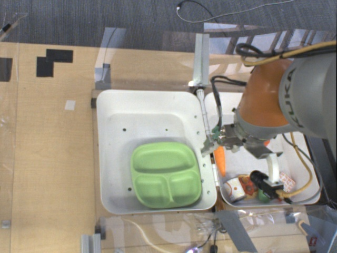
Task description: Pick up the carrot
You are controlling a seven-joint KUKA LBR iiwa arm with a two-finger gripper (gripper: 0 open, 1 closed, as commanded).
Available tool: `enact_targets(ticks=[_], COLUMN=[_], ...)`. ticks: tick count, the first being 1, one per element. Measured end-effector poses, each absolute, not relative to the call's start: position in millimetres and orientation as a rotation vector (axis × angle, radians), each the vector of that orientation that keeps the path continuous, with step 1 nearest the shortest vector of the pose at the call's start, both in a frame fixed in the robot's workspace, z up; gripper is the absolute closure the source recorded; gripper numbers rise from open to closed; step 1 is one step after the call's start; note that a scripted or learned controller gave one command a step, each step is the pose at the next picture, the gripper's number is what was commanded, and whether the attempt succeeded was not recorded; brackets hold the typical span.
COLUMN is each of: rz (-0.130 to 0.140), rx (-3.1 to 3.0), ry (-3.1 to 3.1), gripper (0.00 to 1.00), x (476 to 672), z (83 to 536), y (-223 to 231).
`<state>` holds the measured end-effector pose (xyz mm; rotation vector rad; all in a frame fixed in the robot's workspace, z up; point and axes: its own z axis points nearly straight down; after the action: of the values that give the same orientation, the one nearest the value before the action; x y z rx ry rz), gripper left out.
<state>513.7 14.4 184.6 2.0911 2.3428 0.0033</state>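
Against the left wall of the right bin (227, 103) lies the carrot (220, 162), long axis parallel to that wall, pointing toward the view's bottom edge. Gripper (213, 144) sits at its upper end, touching or just beside. Whether it's apart or closed: can't tell.

1. The end effector (210, 145) is hemmed in by the dividing walls (202, 115) between the two bins, against which it is seen.
2. Just below it in the view, the carrot (220, 162) is found close along the left wall of the right bin (225, 107), so little room is left there.
3. Further below, the corner is taken up by a small jar (234, 187) and other clutter.
4. To its left, across the walls, bare floor of the left bin (142, 115) is left open. To its lower left, the floor is covered by a green divided plate (166, 174).
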Motion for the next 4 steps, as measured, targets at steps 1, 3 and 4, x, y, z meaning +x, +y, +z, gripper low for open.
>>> enact_targets(ticks=[1,3,4], rz=[0.004,0.003,0.003], rx=[2.034,1.949,2.091], ry=[2.391,2.462,2.341], gripper=[0.00,0.00,0.00], x=[503.2,488.0,563.6], z=[185,184,185], y=[-34,2,-40])
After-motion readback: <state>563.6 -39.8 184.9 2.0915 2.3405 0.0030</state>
